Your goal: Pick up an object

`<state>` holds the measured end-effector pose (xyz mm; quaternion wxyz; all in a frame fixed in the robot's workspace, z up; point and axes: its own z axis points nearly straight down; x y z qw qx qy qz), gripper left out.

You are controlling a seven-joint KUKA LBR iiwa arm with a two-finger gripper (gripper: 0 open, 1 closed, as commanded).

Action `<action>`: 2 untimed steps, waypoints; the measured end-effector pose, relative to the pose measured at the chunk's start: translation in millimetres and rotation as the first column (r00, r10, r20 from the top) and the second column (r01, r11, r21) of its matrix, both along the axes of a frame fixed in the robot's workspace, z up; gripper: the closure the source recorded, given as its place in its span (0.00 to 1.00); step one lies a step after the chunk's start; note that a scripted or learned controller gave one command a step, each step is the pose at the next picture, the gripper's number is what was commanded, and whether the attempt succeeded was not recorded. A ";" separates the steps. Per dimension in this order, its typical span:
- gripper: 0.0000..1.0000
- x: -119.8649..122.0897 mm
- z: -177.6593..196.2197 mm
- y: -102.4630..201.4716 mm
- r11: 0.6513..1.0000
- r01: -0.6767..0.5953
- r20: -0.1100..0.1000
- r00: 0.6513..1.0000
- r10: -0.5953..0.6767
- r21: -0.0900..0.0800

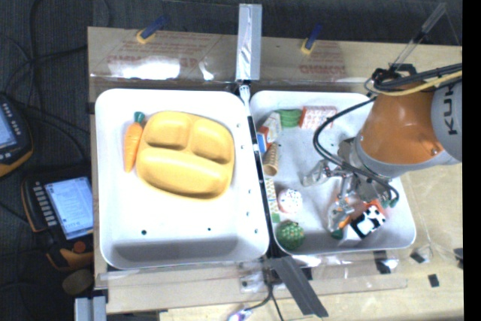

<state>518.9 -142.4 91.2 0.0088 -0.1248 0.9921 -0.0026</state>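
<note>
My gripper (342,198) hangs low over the right bin (402,237), in its near right part, below the arm's orange band (398,128). Just beneath and beside it lie a black-and-white toy (368,222) and a small orange piece (343,222). Left of the gripper sit a white ball with red spots (289,201) and a green ball (291,234). A brown cone (270,158) lies along the bin's left wall. I see nothing clearly held.
At the right bin's far side lie a green packet (289,120) and a red-and-white packet (319,116). The left bin (113,237) holds a yellow divided plate (184,154) and a carrot (132,144). Black cables (338,124) loop off the arm.
</note>
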 end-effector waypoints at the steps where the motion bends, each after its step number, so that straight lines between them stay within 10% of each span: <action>1: 0.00 -19.6 0.2 -28.6 0.994 -0.113 0.001 0.994 0.113 -0.002; 2: 0.00 -21.6 -0.1 13.0 0.992 -0.129 -0.001 0.992 0.129 -0.004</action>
